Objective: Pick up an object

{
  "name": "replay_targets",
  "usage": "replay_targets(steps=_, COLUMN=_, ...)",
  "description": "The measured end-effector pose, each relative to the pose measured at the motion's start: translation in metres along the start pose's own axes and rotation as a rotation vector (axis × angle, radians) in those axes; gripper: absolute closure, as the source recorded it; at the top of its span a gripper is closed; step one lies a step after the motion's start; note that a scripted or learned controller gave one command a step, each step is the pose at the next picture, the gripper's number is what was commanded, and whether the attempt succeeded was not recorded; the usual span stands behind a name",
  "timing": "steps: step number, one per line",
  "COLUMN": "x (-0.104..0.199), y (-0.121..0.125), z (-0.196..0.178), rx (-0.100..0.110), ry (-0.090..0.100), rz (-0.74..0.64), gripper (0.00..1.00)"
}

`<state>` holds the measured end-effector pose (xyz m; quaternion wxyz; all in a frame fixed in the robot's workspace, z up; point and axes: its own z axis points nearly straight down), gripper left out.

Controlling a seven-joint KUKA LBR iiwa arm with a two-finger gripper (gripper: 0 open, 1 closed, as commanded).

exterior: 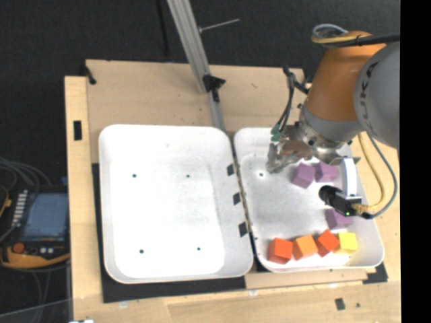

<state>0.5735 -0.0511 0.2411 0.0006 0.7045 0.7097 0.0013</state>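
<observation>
My gripper (277,159) hangs over the upper left part of the right bin (283,210), just left of two purple blocks (304,175) (328,173). Nothing shows between its fingers. Another purple block (335,218) lies further down by the bin's right wall. Along the bin's front edge sit a red-orange block (280,249), an orange block (304,246), a red block (327,241) and a yellow block (347,241) in a row.
The left bin (165,200) stands beside the right one. A slanted metal pole (192,42) rises behind the bins. A black sensor head with a white bracket (340,192) hangs off the wrist over the right bin. A tablet-like device (40,217) lies off the bench at left.
</observation>
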Motion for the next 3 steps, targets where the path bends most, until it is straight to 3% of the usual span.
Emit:
replay_targets(steps=2, x=0.100, y=0.028, z=-0.011, rx=0.000, ry=0.000, rz=0.000, gripper=1.00)
replay_targets(steps=3, x=0.149, y=0.031, z=0.011, rx=0.006, ry=0.000, rz=0.001, gripper=1.00)
